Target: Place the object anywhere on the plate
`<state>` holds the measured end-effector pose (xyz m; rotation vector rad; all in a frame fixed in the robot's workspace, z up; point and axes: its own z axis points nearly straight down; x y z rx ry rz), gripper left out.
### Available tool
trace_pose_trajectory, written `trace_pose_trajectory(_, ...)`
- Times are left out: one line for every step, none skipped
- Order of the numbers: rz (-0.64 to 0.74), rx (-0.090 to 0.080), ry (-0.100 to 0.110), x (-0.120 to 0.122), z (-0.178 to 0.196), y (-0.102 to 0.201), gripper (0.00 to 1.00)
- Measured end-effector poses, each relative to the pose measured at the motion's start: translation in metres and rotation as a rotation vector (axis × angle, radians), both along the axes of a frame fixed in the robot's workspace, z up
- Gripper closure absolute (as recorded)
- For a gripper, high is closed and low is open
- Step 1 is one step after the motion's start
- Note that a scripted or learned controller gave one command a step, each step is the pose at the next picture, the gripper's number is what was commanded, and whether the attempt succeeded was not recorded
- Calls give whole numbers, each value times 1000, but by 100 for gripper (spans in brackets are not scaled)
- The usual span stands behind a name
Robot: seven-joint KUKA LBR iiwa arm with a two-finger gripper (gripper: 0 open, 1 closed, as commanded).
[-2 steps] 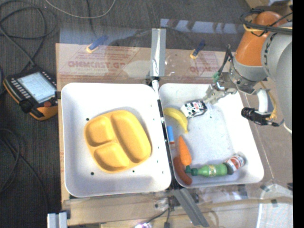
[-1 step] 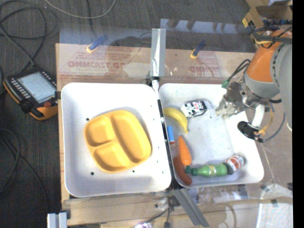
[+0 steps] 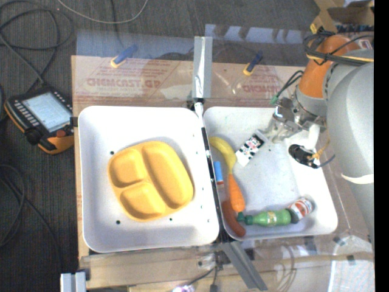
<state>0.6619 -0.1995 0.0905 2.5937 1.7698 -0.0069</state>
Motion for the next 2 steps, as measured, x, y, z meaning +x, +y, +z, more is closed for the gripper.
trace_pose_trajectory(-148,1,-4,9,-1,94,100)
trace_pose_trajectory(-254,9,1,9,-1,92,100)
